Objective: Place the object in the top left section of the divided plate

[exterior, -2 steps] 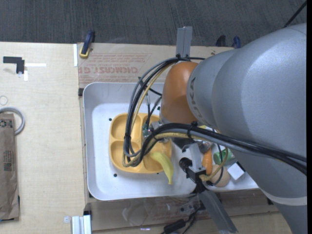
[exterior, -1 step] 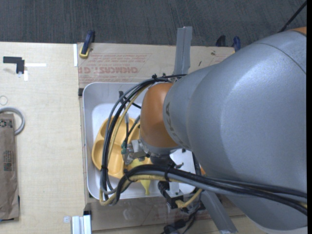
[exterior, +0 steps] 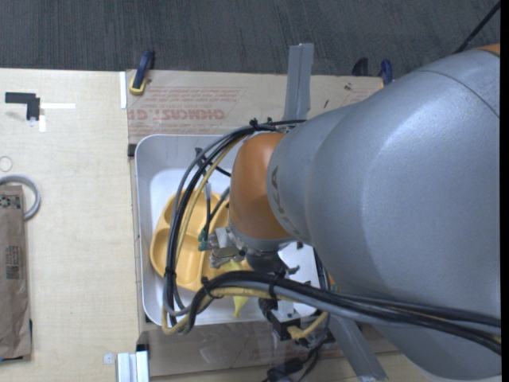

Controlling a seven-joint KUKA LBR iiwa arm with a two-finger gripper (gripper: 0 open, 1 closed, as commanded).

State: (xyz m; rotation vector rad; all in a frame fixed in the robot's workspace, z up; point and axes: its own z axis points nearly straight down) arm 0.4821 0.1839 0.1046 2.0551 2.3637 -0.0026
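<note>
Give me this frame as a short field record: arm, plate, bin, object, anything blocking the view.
arm: grey KUKA arm, orange band, reaching in from the right over the bin
bin: white bin, left wall and part of the floor visible
plate: yellow divided plate inside the bin, mostly covered by wrist and cables
cables: black cables loop across the plate
object: cannot tell, hidden under the wrist
bench: cardboard sheet beyond the bin
</note>
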